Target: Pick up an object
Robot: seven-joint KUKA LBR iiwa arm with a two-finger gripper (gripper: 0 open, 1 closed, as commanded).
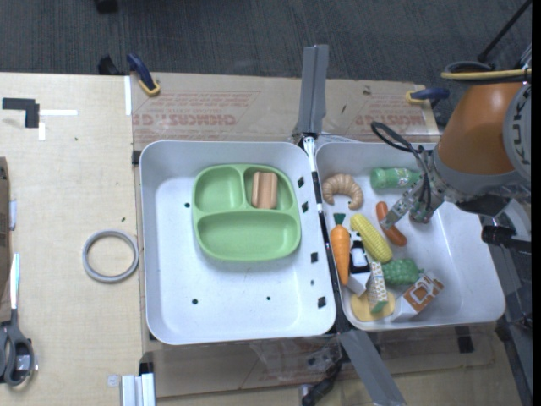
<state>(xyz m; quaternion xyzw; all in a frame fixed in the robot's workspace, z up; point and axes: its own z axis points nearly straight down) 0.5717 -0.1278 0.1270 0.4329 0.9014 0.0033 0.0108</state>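
My gripper [407, 211] hangs over the right bin [473, 269], its fingers spread apart, with nothing seen between them. Just left of and below it lie a small red piece [383, 211] and another red piece [396, 237]. A yellow corn cob [370, 236] lies beside them, with an orange carrot [340, 252] further left. A croissant [342, 189] sits at the bin's upper left and a green packet [390, 178] near the back wall. Green broccoli [401, 271] and a small box [423, 292] rest near the front.
The left bin [169, 269] holds a green divided plate [247, 227] with a sausage-like piece [265, 190] in its upper right compartment. A grey ring [110, 255] and scissors [17, 345] lie on the bench at left. A metal divider [314, 91] stands between the bins.
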